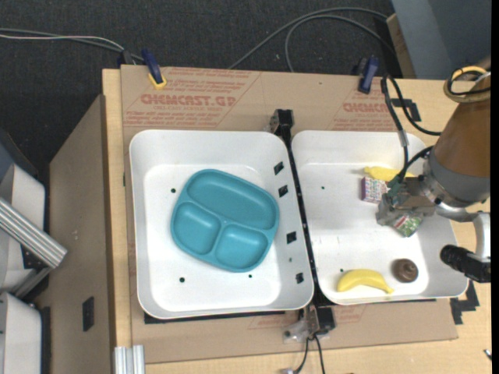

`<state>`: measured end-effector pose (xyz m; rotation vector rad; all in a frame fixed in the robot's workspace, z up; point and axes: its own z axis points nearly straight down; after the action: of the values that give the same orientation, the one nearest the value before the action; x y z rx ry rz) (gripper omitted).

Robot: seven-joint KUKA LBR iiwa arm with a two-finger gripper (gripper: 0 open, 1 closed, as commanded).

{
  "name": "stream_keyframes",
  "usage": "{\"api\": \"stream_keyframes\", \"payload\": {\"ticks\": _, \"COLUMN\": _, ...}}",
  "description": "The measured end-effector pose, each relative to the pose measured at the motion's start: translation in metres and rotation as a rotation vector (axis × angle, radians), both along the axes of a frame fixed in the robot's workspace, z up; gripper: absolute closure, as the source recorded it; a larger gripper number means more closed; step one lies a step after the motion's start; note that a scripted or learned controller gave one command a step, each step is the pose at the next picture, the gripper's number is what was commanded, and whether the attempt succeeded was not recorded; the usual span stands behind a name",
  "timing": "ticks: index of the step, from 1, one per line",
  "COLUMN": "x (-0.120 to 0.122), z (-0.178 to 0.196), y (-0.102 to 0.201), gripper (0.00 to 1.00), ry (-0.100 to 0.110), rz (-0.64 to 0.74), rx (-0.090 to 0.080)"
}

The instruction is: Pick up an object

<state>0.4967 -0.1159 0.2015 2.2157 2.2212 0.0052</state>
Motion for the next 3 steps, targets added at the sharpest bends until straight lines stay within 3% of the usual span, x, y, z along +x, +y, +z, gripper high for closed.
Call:
{"api": "stream_keyframes", "payload": {"ticks": 1, "x": 0.001, "z": 0.021, "y": 0.000, "gripper": 1.00, "ry": 0.002, "rz": -0.001, "rx": 0.000}}
{"api": "stream_keyframes", "payload": {"ticks": 3, "x": 0.027, "z": 0.017, "y": 0.100, "gripper": 1.00, "ry": 0.004, "rz": 0.004, "rx": 0.003}}
